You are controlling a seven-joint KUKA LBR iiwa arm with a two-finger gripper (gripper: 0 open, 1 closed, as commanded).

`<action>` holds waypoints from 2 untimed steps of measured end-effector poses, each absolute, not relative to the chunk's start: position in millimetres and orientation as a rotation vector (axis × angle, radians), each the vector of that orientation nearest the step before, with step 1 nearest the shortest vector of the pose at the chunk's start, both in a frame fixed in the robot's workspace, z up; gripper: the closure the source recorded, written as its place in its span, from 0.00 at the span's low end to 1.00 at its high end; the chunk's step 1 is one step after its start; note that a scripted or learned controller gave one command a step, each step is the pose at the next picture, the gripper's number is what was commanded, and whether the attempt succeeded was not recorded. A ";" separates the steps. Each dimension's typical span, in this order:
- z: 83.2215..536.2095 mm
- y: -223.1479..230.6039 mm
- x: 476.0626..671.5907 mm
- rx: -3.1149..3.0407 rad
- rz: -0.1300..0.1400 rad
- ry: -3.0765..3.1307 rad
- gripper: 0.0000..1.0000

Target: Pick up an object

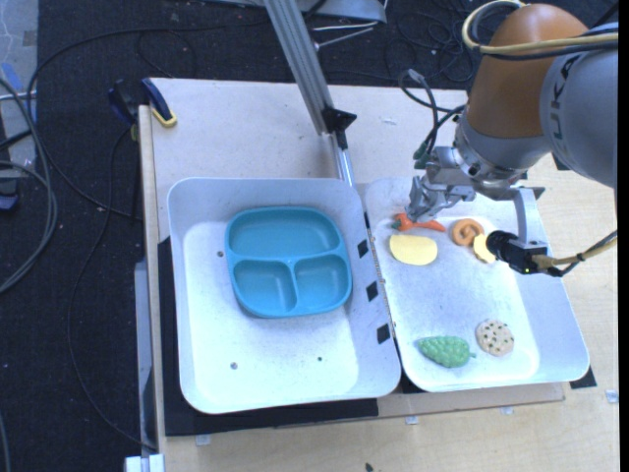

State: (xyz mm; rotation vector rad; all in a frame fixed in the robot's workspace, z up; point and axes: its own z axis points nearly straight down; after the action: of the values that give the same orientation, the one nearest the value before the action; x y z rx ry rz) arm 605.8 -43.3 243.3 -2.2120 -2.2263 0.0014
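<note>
– Carrot [420,225]: small, orange, slim, lying flat with a darker tip toward the view's left. Looks like a toy piece.

– Where exactly?

– In the bin on the view's right [550,313], at its far end, close to the wall shared with the other bin.

– And the gripper [425,205]?

– Hangs right over the carrot, at its far side, below the grey wrist and the orange band. Spread or pressed together: cannot tell from this slant. Cannot tell either whether touching the carrot or just above it.

– Neighbours?

– Just beside, on the near side: a pale yellow oval piece [414,251], almost touching the carrot. Toward the view's right: an orange ring [467,231], near but apart. Beyond that, another yellowish bit [483,249], partly hidden behind a black fitting with a cable.

– Room to move?

– Tight at the far end: rim behind, yellow oval in front, ring to one side. Plenty of bare white floor through the middle of the bin. Well apart at the near end: a green leafy piece [444,350] and a speckled cookie [494,337], side by side.

– Farther out?

– The bin on the view's left [197,313], holding a blue divided plate [289,261]. Behind both bins, a slanted metal pole [300,52] coming down to the bench near the joint between them.
</note>
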 end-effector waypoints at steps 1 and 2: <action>230.6 9.0 592.1 -2.211 0.001 -2.227 1.00; 232.2 52.9 569.6 -2.212 0.002 -2.227 1.00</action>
State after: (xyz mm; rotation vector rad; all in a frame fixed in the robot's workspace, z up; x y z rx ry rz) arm 569.6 52.9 232.2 -2.2121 -2.2268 0.0018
